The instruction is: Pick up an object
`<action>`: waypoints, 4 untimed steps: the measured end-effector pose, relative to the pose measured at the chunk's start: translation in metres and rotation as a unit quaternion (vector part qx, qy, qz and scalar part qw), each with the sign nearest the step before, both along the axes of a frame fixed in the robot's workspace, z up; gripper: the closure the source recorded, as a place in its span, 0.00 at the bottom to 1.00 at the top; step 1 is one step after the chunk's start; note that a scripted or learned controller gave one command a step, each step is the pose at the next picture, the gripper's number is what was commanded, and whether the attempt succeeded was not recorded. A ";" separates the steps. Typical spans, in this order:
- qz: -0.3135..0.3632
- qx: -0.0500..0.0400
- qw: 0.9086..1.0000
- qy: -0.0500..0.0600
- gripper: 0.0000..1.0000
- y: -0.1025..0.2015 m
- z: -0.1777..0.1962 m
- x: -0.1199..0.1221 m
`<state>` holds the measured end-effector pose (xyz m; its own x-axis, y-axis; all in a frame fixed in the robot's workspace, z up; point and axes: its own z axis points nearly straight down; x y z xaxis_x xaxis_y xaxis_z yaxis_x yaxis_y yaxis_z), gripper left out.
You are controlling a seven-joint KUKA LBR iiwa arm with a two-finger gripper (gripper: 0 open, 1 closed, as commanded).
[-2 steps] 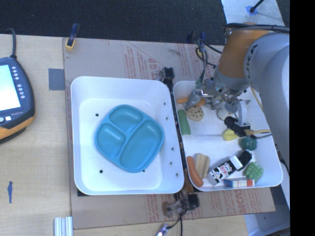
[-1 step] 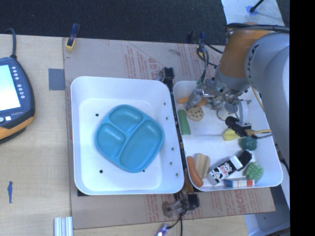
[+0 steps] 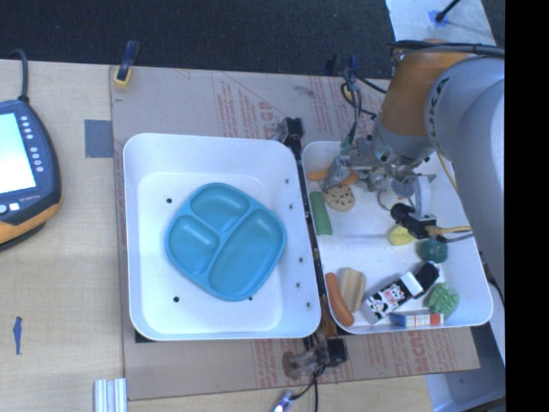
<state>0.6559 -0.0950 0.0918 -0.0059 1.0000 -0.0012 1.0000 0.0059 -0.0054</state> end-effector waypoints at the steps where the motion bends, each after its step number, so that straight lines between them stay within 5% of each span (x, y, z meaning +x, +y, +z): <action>1: 0.000 0.000 1.000 -0.001 0.00 -0.004 0.000 0.000; 4: -0.001 0.000 1.000 -0.002 0.00 -0.007 0.000 0.000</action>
<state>0.6564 -0.1017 0.0921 -0.0046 1.0000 -0.0019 1.0000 0.0046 -0.0022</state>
